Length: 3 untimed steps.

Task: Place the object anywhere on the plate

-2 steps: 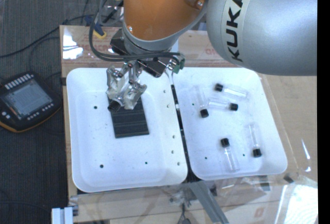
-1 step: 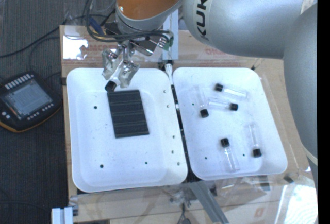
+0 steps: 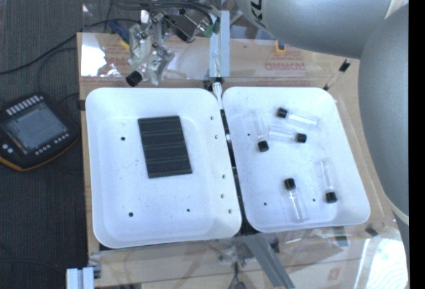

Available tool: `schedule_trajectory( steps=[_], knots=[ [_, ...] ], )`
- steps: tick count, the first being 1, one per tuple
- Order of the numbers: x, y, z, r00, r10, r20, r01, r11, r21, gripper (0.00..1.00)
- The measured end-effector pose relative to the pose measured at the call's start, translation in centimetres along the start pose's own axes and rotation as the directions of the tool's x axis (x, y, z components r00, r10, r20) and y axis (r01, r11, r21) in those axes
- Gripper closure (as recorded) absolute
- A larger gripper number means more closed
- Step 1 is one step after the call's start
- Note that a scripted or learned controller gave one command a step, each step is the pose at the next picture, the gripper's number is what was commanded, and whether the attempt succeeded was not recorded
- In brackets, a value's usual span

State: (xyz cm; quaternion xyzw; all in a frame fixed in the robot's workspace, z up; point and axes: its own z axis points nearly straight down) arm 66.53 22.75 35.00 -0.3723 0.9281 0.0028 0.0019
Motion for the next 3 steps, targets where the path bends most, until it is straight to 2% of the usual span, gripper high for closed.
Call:
schedule_trajectory(
  steps=[1, 2, 3],
  knots=[
    [-0.2, 0.0, -0.8, 1.0, 0.002, 0.005, -0.002, 1.0, -0.005, 1.0],
    [1.6, 1.8, -0.2, 0.973, -0.229, -0.005, 0.229, 0.973, 0.001, 1.0],
    [1.5, 0.4, 5.3, 0.956, -0.295, -0.006, 0.295, 0.956, 0.0, 1.0]
  ],
)
